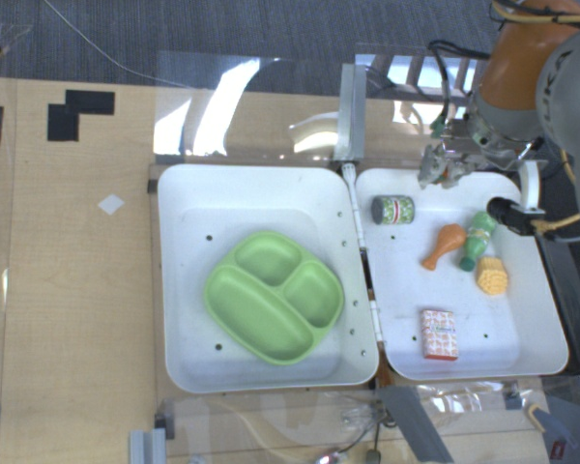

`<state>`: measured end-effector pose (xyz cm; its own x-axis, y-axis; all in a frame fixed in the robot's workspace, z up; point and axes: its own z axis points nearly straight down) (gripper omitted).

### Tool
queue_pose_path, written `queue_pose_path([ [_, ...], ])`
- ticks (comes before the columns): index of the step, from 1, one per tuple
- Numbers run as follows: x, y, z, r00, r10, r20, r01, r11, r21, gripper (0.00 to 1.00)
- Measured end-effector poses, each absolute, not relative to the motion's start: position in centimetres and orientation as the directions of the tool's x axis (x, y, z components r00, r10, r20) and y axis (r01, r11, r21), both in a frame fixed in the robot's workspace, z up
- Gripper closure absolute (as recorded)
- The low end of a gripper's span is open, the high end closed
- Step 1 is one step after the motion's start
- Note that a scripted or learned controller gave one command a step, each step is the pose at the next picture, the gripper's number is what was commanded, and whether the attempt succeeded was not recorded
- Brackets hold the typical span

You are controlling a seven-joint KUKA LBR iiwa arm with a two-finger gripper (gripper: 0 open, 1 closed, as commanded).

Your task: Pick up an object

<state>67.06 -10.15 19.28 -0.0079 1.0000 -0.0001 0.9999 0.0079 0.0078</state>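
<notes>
The wooden bench [68, 288] carries two shallow white bins set side by side, their inner edges nearly touching. The left bin [188, 259] holds a light green divided plate [275, 297] with three compartments, lying flat and turned at an angle near the bin's middle.

The grey arm [561, 75] with its orange band [522, 51] comes in from the upper right, and its gripper [443, 168] hangs over the far edge of the right bin [536, 351]. From this slant the fingers look small and blurred, so whether the claw is wide or narrow cannot be told; nothing is seen between them.

In the right bin lie five small items. A red and white box [439, 333] rests flat near the front. A green toy bottle [478, 239] lies tilted toward the right side, its lower end just beside a yellow corn cob [492, 276]. An orange toy drumstick [444, 246] lies slanted just left of the bottle. A small can with a green label [393, 210] lies on its side at the back left of the bin, near the gripper but apart from it, below and to its left.
</notes>
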Motion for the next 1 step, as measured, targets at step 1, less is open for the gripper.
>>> queue_pose_path([
  [1,67.00,-5.61,18.65,-0.008,1.000,0.000,1.000,0.008,0.006,1.00],
])
